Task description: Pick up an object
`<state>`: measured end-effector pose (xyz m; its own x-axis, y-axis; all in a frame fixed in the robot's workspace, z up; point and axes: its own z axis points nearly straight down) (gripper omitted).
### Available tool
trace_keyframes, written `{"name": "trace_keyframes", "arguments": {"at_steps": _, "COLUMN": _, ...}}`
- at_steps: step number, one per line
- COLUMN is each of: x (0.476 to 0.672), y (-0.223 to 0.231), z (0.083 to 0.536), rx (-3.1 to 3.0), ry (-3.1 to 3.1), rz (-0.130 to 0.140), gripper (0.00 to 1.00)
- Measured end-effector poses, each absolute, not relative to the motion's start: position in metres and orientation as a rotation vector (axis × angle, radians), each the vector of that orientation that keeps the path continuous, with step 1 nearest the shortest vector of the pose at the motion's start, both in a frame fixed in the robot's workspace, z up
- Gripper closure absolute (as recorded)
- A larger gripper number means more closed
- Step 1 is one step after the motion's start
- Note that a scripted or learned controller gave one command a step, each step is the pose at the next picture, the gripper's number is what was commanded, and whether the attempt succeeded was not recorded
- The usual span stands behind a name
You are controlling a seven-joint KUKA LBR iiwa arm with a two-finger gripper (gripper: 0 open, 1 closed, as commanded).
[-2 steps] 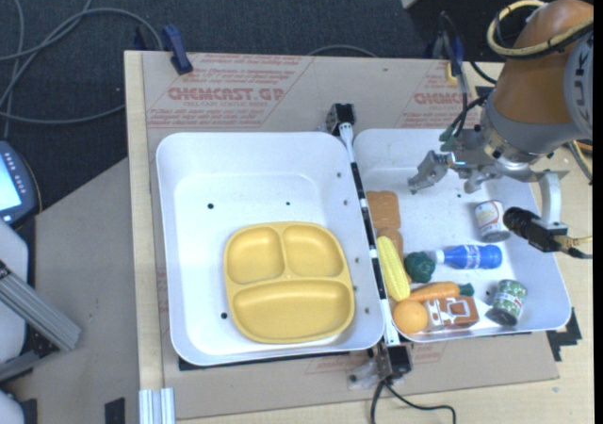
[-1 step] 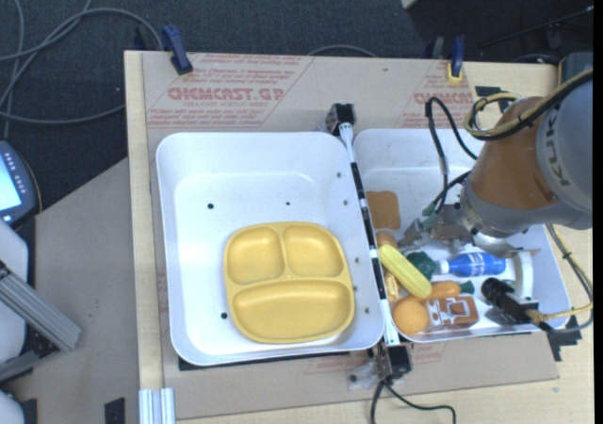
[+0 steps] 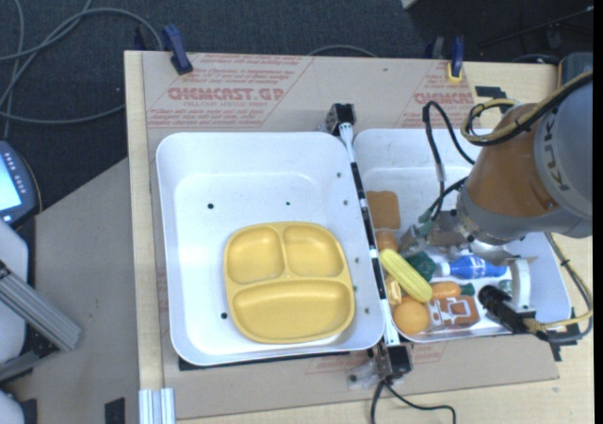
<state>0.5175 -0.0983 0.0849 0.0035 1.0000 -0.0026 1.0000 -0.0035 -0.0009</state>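
The right bin holds several small items at its near end. A yellow banana-like piece lies beside an orange ball, with a dark green item just behind them. A blue and white bottle and an orange and white toy lie further right. A tan block rests near the bin's left wall. My gripper reaches down over the green item and the bottle, under the orange wrist band. Its tips are hidden among the items.
The left bin carries a yellow divided plate with three compartments. Two blue clamps hold the cardboard sheet at the bench's far edge. Cables run across the dark floor beyond.
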Motion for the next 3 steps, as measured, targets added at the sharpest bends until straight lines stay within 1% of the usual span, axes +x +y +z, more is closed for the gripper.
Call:
{"name": "trace_keyframes", "arguments": {"at_steps": 1, "x": 0.518, "y": -0.096, "z": 0.095, "rx": 2.223, "ry": 2.218, "rz": 0.001, "gripper": 1.00}}
{"name": "trace_keyframes", "arguments": {"at_steps": 2, "x": 0.585, "y": -0.089, "z": 0.191, "rx": 2.208, "ry": 2.218, "rz": 0.013, "gripper": 1.00}}
{"name": "trace_keyframes", "arguments": {"at_steps": 3, "x": 0.580, "y": -0.089, "z": 0.185, "rx": 2.220, "ry": 2.222, "rz": 0.000, "gripper": 0.00}}
